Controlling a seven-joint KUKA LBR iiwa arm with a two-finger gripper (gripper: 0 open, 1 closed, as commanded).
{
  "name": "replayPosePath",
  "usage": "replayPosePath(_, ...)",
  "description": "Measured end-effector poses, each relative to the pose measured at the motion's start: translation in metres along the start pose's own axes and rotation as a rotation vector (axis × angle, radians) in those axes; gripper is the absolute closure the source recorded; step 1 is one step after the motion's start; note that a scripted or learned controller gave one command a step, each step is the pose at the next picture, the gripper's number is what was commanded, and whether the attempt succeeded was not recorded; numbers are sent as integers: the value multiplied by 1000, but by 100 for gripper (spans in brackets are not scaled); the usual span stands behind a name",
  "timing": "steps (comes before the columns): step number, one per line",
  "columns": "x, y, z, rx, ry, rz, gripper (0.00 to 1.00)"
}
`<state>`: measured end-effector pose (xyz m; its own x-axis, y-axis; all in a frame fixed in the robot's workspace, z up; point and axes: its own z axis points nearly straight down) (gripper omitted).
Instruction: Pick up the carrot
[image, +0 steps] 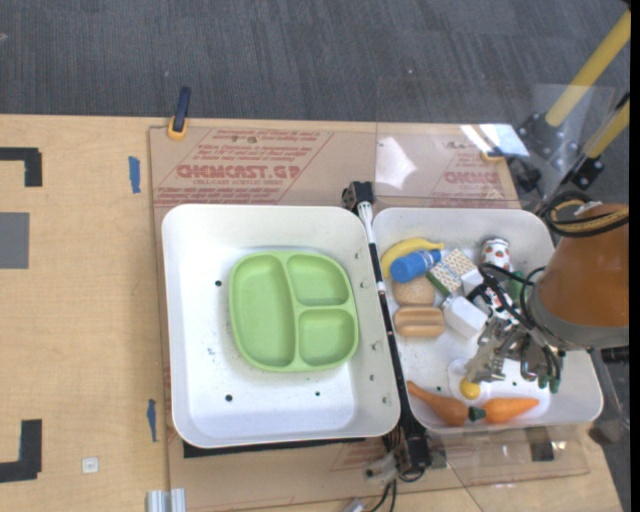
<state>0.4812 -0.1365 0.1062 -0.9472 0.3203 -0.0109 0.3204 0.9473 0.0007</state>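
The carrot (510, 408), orange with a green stub at its left end, lies along the front wall of the right bin (580, 405). A darker orange, tapered piece (438, 403) lies just left of it, pointing to the bin's front left corner. My gripper (510, 372) hangs just above and behind the carrot, with the orange-banded wrist (592, 280) over the bin's right side. Its metal fingers (487, 362) look spread open with nothing between them.
A small yellow piece (468, 388) sits right beside the gripper. Farther back lie a hot dog (420, 320), a bun (415, 292), a blue bottle (410, 266), a banana (415, 247) and a white block (463, 315). The left bin (200, 400) holds a green divided plate (295, 310).
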Motion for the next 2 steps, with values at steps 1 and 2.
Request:
replayPosePath(1, -5, 46, -29, -4, 0, 9, 100)
replayPosePath(2, -4, 44, -28, -2, 3, 13, 0)
